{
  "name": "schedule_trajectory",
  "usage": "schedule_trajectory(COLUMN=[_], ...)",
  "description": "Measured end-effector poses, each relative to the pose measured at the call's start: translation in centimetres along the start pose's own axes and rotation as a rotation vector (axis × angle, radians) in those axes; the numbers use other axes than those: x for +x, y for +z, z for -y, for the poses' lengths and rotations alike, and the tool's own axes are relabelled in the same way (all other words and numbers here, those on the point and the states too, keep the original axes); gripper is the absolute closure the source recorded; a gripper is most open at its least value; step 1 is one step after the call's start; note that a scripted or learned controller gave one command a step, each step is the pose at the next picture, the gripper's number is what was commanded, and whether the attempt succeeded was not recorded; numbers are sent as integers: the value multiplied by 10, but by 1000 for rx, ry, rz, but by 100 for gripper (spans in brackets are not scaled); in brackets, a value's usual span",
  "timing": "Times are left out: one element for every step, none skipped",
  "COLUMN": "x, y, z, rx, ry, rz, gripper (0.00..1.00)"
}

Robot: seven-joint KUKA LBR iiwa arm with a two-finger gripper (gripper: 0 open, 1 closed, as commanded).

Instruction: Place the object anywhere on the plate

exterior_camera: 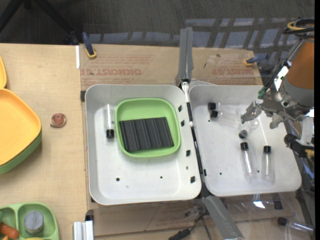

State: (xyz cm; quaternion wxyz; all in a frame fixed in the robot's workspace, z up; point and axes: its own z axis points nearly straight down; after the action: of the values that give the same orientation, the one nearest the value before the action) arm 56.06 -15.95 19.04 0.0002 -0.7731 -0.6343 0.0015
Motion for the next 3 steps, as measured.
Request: schedule_trajectory(x=[-34, -47, -45], y=[-23, -71, -79], z=[-37, -28, -47], rx=[1, 0, 1], ry=[192, 378, 489], rz=[0, 0, 0], gripper=[0, 0, 0])
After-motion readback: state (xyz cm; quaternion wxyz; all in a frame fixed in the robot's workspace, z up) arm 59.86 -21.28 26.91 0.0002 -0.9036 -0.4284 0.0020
